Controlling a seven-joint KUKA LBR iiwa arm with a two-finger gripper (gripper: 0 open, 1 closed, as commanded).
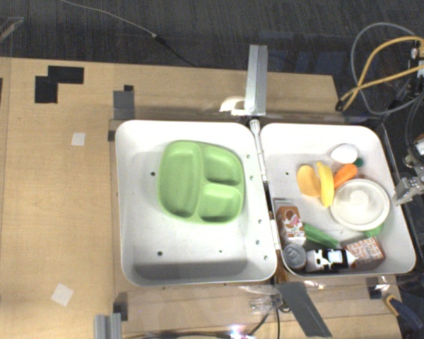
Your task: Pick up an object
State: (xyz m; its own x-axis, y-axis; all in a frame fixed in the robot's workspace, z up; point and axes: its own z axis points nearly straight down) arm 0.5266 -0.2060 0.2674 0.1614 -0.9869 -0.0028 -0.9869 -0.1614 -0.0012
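We can make out a small grey metal piece [412, 184], perhaps the robot's, below looping yellow and black cables [379, 56].

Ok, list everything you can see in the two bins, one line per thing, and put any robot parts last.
left bin: one, white, left half of the bench
divided plate: one, green, middle of the left bin
right bin: one, white, right of the left bin
round bowl: one, white, right side of the right bin
small round lid: one, white, far part of the right bin
yellow pieces: two, yellow, left of the bowl
carrot-like piece: one, orange, between lid and bowl
small carton: one, brown and white, left edge of the right bin
packet: one, red-brown, near right corner
robot parts: metal piece, grey, right edge; too little visible to identify
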